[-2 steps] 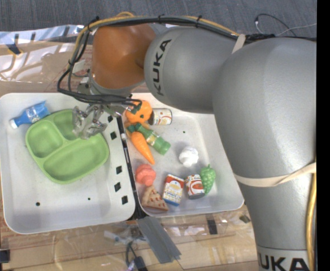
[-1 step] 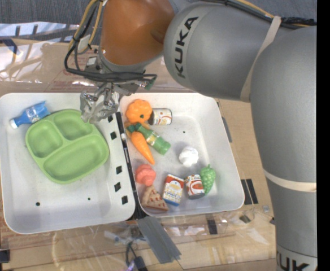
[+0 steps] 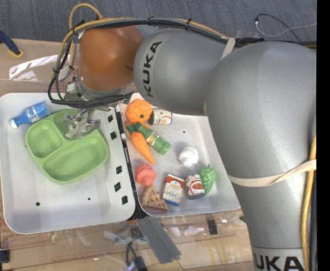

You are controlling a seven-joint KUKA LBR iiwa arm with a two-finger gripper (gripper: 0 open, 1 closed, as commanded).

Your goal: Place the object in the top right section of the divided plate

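1. Start at the left bin (image 3: 18, 208): a blue bottle (image 3: 29, 115) lies on its side in the far left corner, just beside the far left rim of the green divided plate (image 3: 69, 151).
2. The divided plate sits in the far half of that bin, with its large section toward the near side and two smaller sections along its far side.
3. You will find the jaws (image 3: 81, 124) low over the plate's far right section, metal fingers pointing down into it. Whether they are apart, together or clamped on something you cannot tell; the wrist blocks the view of the tips.
4. No object is visible between the fingers or in that section, so where the task's thing is cannot be made out.
5. Move to the right bin (image 3: 221, 199): an orange pumpkin (image 3: 138, 112) sits in its far left corner, with a carrot (image 3: 142, 145) and a green bottle (image 3: 153, 140) just in front.
6. A white ball (image 3: 189, 155) lies mid-bin; a pink toy (image 3: 145, 175), a pizza slice (image 3: 152, 198), a small carton (image 3: 173, 189), a can (image 3: 194, 186) and a green fruit (image 3: 208, 178) line the near edge.
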